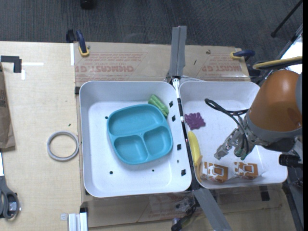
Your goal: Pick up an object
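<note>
Arm reaching in from the right, orange band [278,100] sitting over the right bin [219,90], gripper [230,148] hanging low above the bin floor near its front half. Fingers are blurring into a grey-green cluster, jaw state cannot tell, nothing visibly sitting between them. Right bin is holding a purple grape bunch [195,121] near the divider, a yellow banana [194,148] lying along the left wall, and two small orange-and-white packaged items: one [213,172] just beside the banana's front end, the other [246,169] near the front wall right of it. Gripper is hovering just behind and between those two packages, apart from both. Left bin [91,143] is holding a blue divided plate [139,134], with a green object [159,105] touching its back right edge. Tape ring [62,145] lying on the bench left of the bins, scissors [8,201] at the front left corner
</note>
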Tool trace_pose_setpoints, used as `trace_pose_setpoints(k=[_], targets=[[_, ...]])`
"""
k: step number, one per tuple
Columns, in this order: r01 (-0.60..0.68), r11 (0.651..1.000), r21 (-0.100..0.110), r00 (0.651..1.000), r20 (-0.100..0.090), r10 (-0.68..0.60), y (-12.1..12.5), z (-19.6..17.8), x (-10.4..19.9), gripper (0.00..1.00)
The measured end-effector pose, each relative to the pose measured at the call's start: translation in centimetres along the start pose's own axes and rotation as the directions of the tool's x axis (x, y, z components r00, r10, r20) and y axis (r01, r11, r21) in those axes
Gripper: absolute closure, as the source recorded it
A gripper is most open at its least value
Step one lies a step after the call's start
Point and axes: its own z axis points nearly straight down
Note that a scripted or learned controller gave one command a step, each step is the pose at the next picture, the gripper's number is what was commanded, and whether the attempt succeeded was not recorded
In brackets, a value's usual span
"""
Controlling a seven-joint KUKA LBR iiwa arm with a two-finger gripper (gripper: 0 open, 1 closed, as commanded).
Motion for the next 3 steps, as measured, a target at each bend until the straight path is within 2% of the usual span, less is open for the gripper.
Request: trace_pose_setpoints(k=[1,2,3], targets=[[0.0,1.0,0.0,1.0,0.0,0.0,0.0,0.0,0.0,0.0],[-0.293,0.956,0.001,0.956,0.001,0.293,2.4,-4.4,2.3,0.0],[-0.45,0.893,0.004,0.893,0.0,0.45,-0.8,5.6,-0.4,0.0]])
